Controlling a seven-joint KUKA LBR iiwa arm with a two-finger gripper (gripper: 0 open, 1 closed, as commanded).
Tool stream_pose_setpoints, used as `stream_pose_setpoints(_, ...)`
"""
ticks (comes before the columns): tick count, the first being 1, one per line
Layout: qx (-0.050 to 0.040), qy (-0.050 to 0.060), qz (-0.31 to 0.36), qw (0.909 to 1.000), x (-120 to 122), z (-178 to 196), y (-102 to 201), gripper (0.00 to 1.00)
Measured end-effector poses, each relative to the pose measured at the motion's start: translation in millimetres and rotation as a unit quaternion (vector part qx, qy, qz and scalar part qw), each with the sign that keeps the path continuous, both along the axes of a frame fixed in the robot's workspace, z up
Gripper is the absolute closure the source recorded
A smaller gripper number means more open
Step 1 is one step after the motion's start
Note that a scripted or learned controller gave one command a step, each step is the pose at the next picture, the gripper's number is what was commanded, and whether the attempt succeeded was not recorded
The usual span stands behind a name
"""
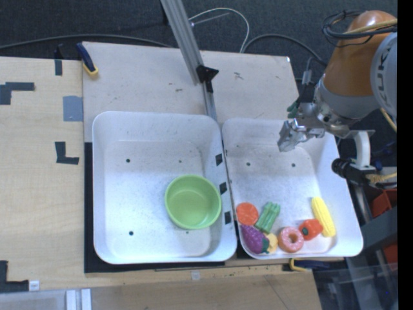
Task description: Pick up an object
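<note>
My gripper (288, 139) hangs over the back part of the right bin (258, 141), well above the toys and apart from them. Along that bin's front edge lie an orange round piece (246, 213), a green piece (267, 216), a purple bunch (254, 239), a pink ring donut (291, 239), a red piece (312, 228) and a yellow corn cob (322, 216). A green bowl (192, 202) stands in the left bin (129, 173) near its front right corner. Nothing shows between the fingers.
A grey metal pole (187, 41) slants from the top down to the divide between the bins. Cables loop over the bench behind the bins. A yellow and blue clamp (87, 60) sits at the bench's back left.
</note>
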State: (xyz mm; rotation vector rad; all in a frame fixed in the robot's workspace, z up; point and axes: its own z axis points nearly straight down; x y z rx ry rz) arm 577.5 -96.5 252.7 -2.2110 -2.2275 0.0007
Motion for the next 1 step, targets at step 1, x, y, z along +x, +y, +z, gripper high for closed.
stream_pose_setpoints(1,-0.0003,0.000,-0.001,1.0000,-1.2,-15.5,49.8,1.00)
